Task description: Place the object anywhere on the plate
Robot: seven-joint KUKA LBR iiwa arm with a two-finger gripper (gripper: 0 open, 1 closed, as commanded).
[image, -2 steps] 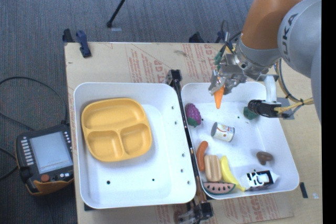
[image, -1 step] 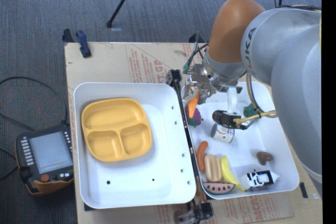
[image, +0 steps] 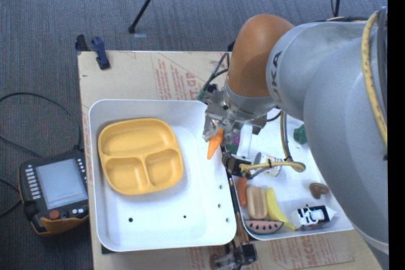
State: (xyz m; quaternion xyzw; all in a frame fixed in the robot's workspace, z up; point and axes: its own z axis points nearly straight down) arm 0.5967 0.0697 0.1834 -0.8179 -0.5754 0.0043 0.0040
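A yellow plate (image: 139, 155) with three compartments lies in the left bin (image: 158, 231), toward its far left. My gripper (image: 218, 131) hangs over the right edge of that bin, just right of the plate. It is shut on a small orange toy carrot (image: 213, 145), whose pointed end sticks out downward below the fingers. The carrot is in the air, apart from the plate.
The right bin (image: 329, 224) holds several toy foods: a hot dog (image: 256, 201), a banana (image: 276, 207), a watermelon slice (image: 264, 226), an orange piece (image: 241, 190), a brown piece (image: 318, 188) and a black-and-white item (image: 312, 215). A teach pendant (image: 56, 190) lies on the floor at left.
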